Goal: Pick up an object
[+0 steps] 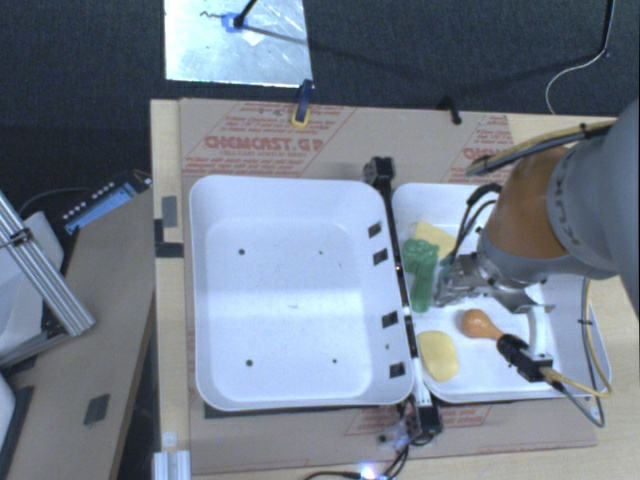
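The right bin (480, 386) holds a green ridged block (420, 272) standing by its left wall. A pale yellow wedge (434, 235) lies just behind that block. A yellow rounded piece (438, 354) rests near the front left corner. An orange pear-shaped piece (479, 322) lies in the middle. My gripper (452, 281) reaches down from the right, just right of the green block and above the orange piece. The wrist hides its fingers.
The left bin (290, 288) sits beside the right one, with a black hinge strip (395, 268) between them. Cardboard (260, 138) lies under both bins. A shiny metal sheet (238, 26) lies at the back.
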